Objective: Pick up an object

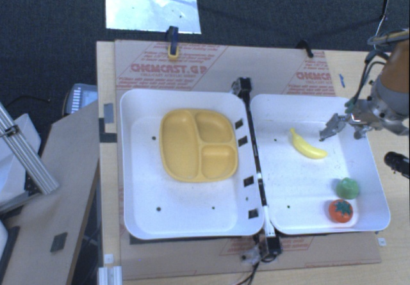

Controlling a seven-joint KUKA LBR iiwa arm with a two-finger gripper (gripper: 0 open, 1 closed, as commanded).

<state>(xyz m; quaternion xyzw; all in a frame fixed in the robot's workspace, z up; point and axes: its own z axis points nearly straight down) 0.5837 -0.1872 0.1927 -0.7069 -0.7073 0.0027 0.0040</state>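
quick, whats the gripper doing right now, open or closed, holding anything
Two-finger gripper: over the right white bin, just right of the yellow plastic banana; nothing is between its fingers; open or closed cannot be told.

A grey robot arm with an orange band above its wrist reaches in from the right side. Its wrist tilts down and leftward, ending in a small two-finger pincer [330, 129] whose tips point toward the lower left, held low.
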